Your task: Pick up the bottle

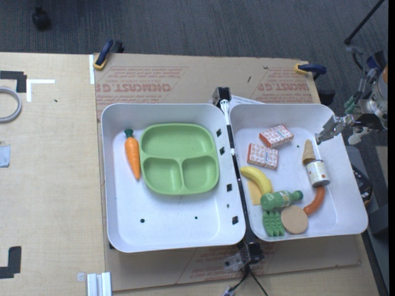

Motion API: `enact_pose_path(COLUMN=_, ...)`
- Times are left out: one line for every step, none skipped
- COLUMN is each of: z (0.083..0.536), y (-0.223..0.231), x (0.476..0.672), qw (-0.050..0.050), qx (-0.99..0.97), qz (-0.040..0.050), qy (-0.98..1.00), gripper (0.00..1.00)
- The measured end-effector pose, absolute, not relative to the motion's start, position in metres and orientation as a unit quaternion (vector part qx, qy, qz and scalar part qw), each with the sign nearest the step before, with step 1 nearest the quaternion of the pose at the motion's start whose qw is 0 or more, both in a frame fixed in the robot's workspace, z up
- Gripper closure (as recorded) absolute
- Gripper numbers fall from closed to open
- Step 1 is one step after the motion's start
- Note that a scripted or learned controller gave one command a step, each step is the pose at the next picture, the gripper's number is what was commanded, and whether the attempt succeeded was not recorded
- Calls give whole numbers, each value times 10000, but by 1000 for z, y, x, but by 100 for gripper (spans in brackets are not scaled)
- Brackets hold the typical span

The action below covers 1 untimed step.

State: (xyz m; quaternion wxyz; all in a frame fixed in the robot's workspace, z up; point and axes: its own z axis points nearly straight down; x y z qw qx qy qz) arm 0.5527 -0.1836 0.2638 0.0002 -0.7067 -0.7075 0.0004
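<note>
The gripper is at the right side of the view, over the upper right part of the right bin. Its two fingers point down to the left, and they seem a little apart with nothing between them, but they are small and dark, so I cannot tell for sure if they are open or closed.

The bottle is green and lies on its side in the lower part of the right bin, with its neck to the right. It is well apart from the gripper. Its left end touches the banana, and just below it are a green block and a round tan cookie. An orange sausage curves just beside the neck of the bottle. Above that lies a small white can with a cone at its upper end (these are the things nearest to the gripper). Two red and white boxes are in the upper middle of this bin.

In the left bin there is a green divided plate, and a carrot lies just beside its left edge.
</note>
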Motion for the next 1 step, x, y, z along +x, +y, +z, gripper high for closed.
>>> enact_pose_path(z=273, y=-184, x=553, qw=-3, qx=-7059, qz=6, qy=-7083, gripper=100)
